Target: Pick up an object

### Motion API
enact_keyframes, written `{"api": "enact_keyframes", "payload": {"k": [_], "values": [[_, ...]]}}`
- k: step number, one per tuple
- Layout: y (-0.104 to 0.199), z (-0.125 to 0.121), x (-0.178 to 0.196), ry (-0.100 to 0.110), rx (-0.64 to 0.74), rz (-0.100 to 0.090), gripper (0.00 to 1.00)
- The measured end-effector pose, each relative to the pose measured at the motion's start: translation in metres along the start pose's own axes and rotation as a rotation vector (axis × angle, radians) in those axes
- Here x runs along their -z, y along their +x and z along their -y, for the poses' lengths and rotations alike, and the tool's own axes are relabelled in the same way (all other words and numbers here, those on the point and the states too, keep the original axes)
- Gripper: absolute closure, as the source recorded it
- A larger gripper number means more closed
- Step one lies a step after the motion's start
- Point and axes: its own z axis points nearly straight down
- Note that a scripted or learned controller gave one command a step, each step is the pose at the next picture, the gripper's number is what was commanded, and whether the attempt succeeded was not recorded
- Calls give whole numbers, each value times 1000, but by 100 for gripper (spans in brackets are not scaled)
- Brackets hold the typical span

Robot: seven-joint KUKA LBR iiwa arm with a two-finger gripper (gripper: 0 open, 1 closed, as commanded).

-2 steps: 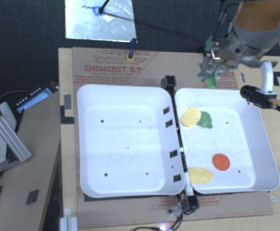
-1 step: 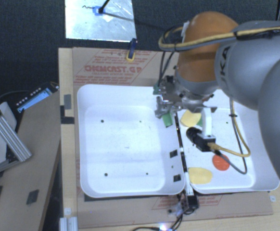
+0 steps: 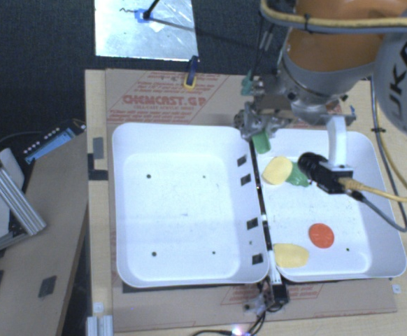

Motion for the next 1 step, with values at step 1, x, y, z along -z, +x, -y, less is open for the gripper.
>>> {"api": "enact_keyframes", "payload": {"k": [1], "values": [[-1, -1, 4, 6, 2, 3, 100]]}}
